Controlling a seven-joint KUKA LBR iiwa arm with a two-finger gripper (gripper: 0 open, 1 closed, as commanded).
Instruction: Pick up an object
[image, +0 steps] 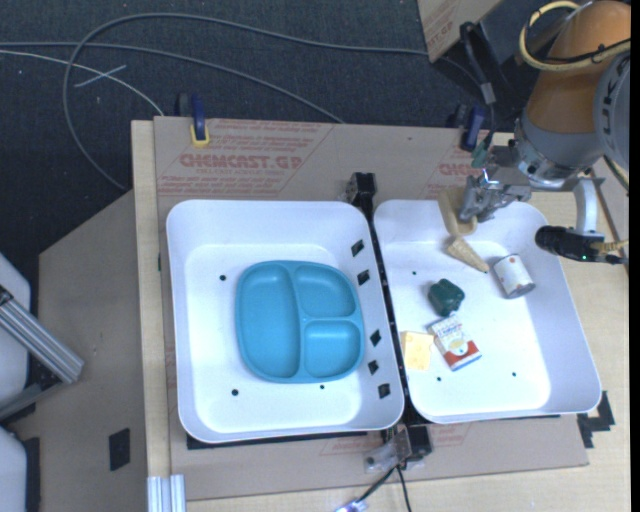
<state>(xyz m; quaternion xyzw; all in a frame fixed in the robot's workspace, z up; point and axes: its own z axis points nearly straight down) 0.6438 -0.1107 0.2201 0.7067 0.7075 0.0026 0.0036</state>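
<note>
The right bin (560, 380) holds several small objects. A tan wedge (467, 252) lies near its far edge, a grey cylinder (513, 275) to the wedge's right, and a dark green lump (446, 295) in the middle. Nearer the front lie a red and white packet (456, 342) and a yellow piece (417, 350). My gripper (478, 205) hangs low over the far edge of the right bin, just above and behind the tan wedge. Something tan shows right under the gripper; I cannot tell whether it touches the wedge.
The left bin (190, 300) holds a blue divided plate (298, 320). A black divider with clips (372, 290) runs between the bins. A blue clamp (199, 118) sits on the cardboard at the back left. Cables lie on the floor behind the bench.
</note>
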